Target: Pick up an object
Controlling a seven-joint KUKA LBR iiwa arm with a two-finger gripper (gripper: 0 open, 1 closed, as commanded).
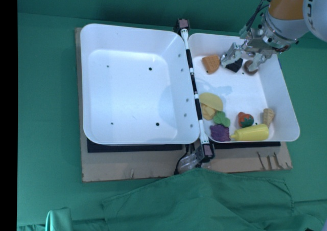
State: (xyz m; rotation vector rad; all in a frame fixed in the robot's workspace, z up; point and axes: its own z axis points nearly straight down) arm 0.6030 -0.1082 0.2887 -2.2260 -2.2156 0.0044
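You have eight toys in the right bin (pixel 286 117). A waffle (pixel 210 63), a black piece (pixel 235 65) and a brown ring (pixel 250 68) lie along the far side. A yellow taco (pixel 211 101) lies near the divider, with a green leaf (pixel 222 119) and purple grapes (pixel 219 133) just in front of it. A strawberry (pixel 245 119), a cone (pixel 268 116) and a yellow bottle (pixel 250 133), lying flat, sit by the near wall.

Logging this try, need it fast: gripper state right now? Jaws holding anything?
Gripper: low over the right bin, at a small black piece beside the orange waffle toy; whether it is open, shut or holding anything cannot be told.
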